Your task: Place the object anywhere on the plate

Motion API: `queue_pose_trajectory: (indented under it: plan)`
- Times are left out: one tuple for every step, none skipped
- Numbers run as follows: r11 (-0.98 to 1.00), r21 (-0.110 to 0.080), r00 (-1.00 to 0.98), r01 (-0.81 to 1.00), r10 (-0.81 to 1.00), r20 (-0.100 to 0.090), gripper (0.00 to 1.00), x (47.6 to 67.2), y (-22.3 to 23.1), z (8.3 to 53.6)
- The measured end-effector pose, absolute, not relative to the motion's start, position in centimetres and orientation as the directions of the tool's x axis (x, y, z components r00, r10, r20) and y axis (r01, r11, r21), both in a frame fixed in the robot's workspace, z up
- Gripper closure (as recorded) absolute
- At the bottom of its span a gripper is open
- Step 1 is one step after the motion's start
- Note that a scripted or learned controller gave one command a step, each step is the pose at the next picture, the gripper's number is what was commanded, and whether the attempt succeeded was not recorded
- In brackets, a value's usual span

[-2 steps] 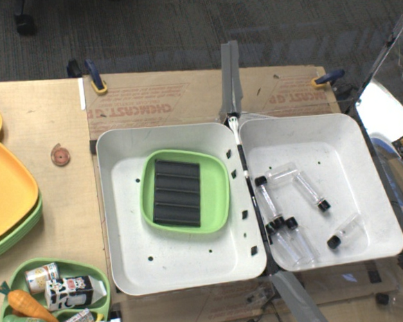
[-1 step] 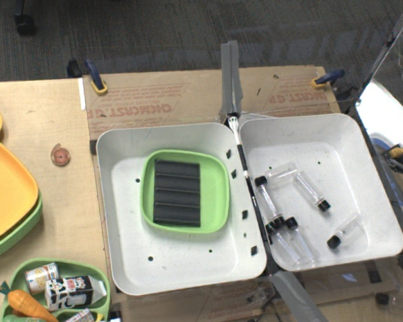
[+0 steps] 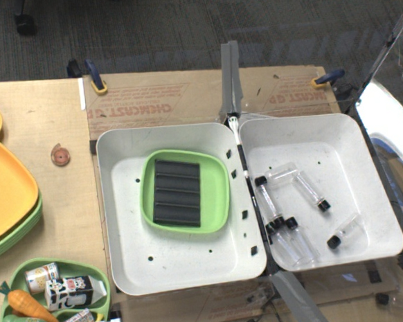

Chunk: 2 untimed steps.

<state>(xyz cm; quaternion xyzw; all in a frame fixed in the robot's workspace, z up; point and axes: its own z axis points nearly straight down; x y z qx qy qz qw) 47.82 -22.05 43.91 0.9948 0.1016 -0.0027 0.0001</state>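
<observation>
A green square plate point(image 3: 217, 183) rests in the left white bin point(image 3: 123, 218). On the plate lies a dark ribbed rectangular object point(image 3: 177, 192), flat and near the plate's middle. The right white bin point(image 3: 371, 199) holds several clear plastic vials with black caps point(image 3: 310, 192), scattered over its floor.
Stacked yellow and green plates point(image 3: 6, 196) sit at the far left of the bench. A green bowl point(image 3: 50, 308) with toy food stands at the lower left. A small pink disc point(image 3: 61, 155) lies on the wood. Clamps point(image 3: 97, 82) hold the cardboard at the back.
</observation>
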Motion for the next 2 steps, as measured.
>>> queue_pose_trajectory:
  plan:
    - [-0.979,0.000,0.979,0.203,0.203,-0.006,0.00,49.0,-22.2,44.0]
    - [-0.980,-0.002,0.980,0.200,0.200,-0.007,0.00,47.8,-22.2,44.0]
